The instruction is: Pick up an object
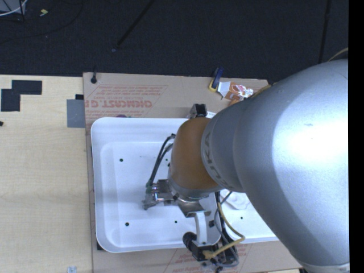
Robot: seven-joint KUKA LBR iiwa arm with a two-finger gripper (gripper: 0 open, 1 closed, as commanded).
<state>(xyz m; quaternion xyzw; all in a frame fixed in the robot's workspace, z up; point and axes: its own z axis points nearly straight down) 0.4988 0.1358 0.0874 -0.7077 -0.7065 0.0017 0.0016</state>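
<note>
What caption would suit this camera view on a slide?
Grey robot arm with an orange band reaches over a shallow white bin.

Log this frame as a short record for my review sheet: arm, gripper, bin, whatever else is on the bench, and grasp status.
arm: grey, orange band above the wrist, reaching in from the right over the left bin
gripper: low over the bin floor, near its middle
left bin: white, shallow, small dark dots on its floor
cardboard sheet: under the bin, red print
clip: blue and yellow, at the cardboard's far edge
wrapper: orange and white, beside the clip
grasp: cannot tell from this view
</note>
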